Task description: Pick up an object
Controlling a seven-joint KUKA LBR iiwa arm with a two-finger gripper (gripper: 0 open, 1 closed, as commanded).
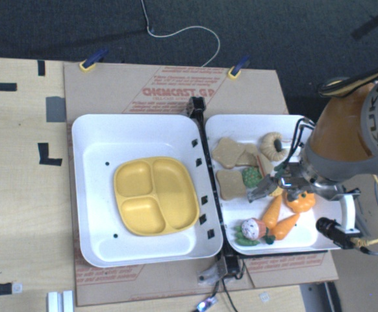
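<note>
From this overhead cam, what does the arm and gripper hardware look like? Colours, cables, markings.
The arm is bulky and rounded, with a broad orange band above a grey wrist section. A thin black cable loops along its left side. Partial dark lettering shows on a pale panel at its upper right, too cropped to read. The gripper is dark grey metal with slim fingers. A white bracket and a black cylindrical fitting sit at the lower right.

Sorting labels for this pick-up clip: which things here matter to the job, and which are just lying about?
Job: gripper; right bin with carrots, toast pieces, radish, green toy.

Lying about: yellow plate, left bin, cable, clamps.
</note>
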